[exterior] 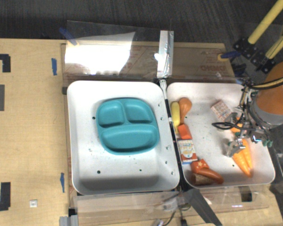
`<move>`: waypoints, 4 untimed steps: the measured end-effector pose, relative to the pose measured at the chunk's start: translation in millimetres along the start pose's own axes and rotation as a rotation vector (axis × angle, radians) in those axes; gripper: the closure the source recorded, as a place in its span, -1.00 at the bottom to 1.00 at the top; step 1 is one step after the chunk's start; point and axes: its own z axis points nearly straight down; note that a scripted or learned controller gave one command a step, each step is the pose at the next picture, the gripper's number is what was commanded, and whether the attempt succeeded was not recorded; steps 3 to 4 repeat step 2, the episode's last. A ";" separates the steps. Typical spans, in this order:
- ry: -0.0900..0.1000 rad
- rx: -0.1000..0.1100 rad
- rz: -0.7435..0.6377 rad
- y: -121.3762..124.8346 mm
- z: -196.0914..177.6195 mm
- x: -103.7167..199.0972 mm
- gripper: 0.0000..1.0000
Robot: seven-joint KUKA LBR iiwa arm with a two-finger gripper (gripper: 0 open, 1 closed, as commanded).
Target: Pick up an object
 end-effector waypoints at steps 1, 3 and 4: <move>0.001 0.001 0.026 -25.5 -0.6 50.6 -1.00; -0.013 -0.001 0.021 -21.0 -13.2 44.8 1.00; -0.013 -0.001 0.021 -21.0 -13.2 44.8 1.00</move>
